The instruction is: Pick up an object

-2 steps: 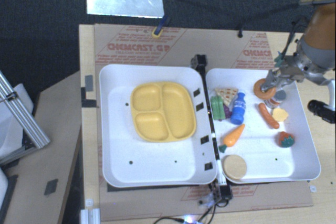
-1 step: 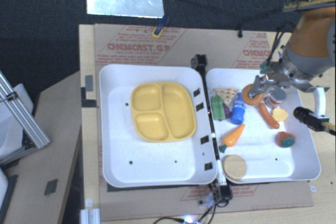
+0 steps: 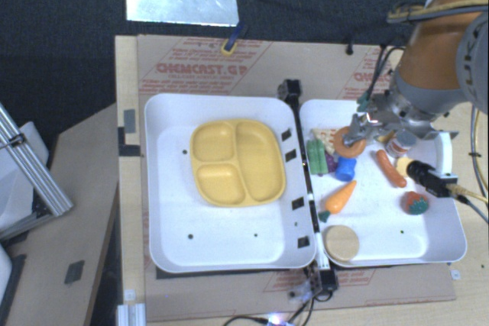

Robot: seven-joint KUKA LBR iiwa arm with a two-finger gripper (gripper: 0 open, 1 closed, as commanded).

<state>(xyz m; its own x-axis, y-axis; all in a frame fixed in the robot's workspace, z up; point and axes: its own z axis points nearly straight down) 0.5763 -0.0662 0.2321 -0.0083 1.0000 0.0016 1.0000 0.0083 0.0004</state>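
**A:** What's seen in the right bin (image 3: 443, 237), front to back?

**B:** A tan round disc (image 3: 341, 241) sits nearest, at the front-left corner. Further in, an orange carrot (image 3: 341, 196) and a red-green ball (image 3: 416, 203) are found. Then a blue piece (image 3: 346, 168), a green block (image 3: 317, 155), a red-orange sausage (image 3: 390, 168).

**A:** And the gripper (image 3: 357, 132)?

**B:** It's lowered over an orange ring-like thing (image 3: 349, 146), crowded by that clutter. Open or closed can't be told; the tips are blurred. A yellow divided tray (image 3: 235, 162) is parked in the left bin (image 3: 168, 240).
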